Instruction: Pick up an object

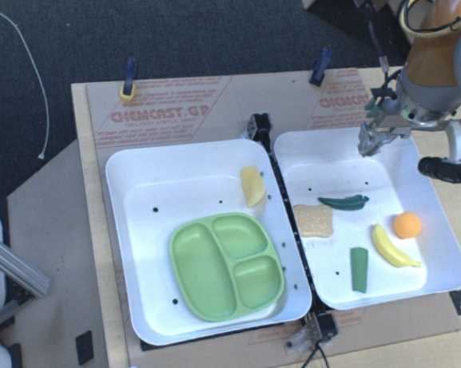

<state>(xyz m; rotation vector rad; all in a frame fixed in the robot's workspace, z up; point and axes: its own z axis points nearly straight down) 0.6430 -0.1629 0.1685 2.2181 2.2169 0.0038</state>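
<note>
- A green divided plate [225, 264] with 3 compartments lies in the lower part of the left white bin [138, 227], nearest the bottom of the frame.
- A pale yellow wedge [252, 186] rests in the same bin, above and to the right of the plate, near the seam between the 2 bins.
- In the right white bin [438, 269], a green block [359, 269] stands toward the lower middle, with a yellow banana [393, 248] just to its right.
- An orange ball [408, 225] sits just above the banana's upper end, near the bin's right wall.
- A tan bread slice [313, 221] lies at the bin's left side; a dark green pepper [345, 202] lies just above and to the right of it.
- The gripper [370, 144] hangs at the upper right of the frame, over the right bin's upper edge, well apart from every object; whether it is open or closed cannot be told, and nothing shows between its tips.
- The grey arm with its orange band [436, 53] enters from the upper right corner.
- Both bins sit on a brown tabletop [200, 110] printed with red lettering, with 2 clips along its upper edge.
</note>
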